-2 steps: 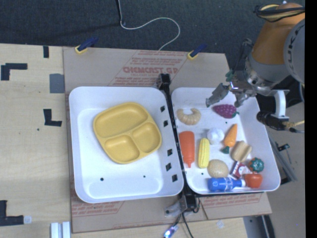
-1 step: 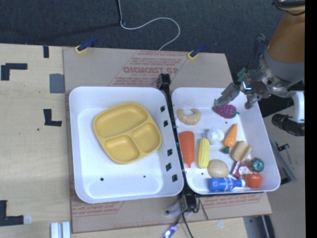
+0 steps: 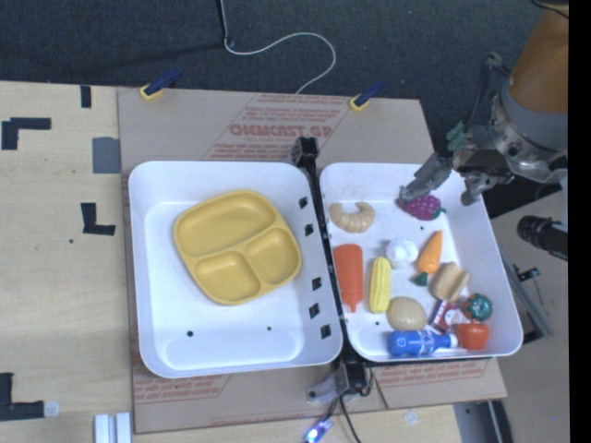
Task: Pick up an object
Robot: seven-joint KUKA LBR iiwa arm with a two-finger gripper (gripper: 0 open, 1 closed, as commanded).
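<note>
My gripper [image 3: 450, 185] hovers over the far right corner of the right bin [image 3: 499, 247], open, its two fingers spread apart. A purple bunch of grapes [image 3: 423, 206] lies just under the left fingertip [image 3: 423, 181], not between the fingers. Further into the bin lie a croissant [image 3: 353, 215], a long orange carrot [image 3: 348, 275], a corn cob [image 3: 379, 284], a small orange carrot [image 3: 428, 252], a white piece [image 3: 402, 250], a bread roll [image 3: 449, 281], a potato [image 3: 406, 313], a blue bottle [image 3: 420, 343] and a tomato [image 3: 473, 335].
The left bin [image 3: 157, 321] holds a yellow divided plate [image 3: 238, 245]. A black divider [image 3: 319, 247] runs between the two bins. A white cable [image 3: 277, 44] loops on the dark floor behind the bench.
</note>
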